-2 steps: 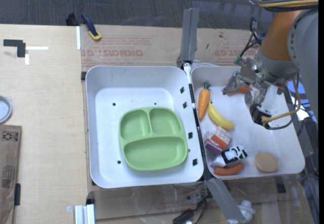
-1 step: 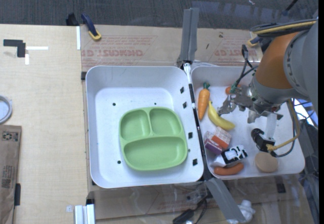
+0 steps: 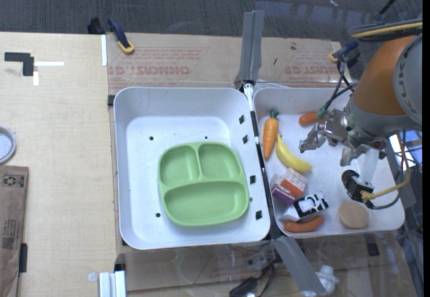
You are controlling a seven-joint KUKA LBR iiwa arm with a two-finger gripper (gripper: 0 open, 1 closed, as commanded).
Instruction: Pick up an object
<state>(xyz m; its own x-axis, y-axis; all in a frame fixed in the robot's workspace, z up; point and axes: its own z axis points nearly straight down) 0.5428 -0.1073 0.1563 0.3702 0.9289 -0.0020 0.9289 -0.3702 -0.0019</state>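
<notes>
Arm over the right bin, jaws state unclear, near a banana, carrot and sausage, green tray in left bin

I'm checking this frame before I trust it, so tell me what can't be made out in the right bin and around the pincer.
- Pincer, camera view: too small and cluttered to tell how it stands.
- Small orange item by the pincer: partly covered by it, identity unclear.
- Black-and-white object: too small to identify.
- Right bin: the arm covers its far right corner.
</notes>
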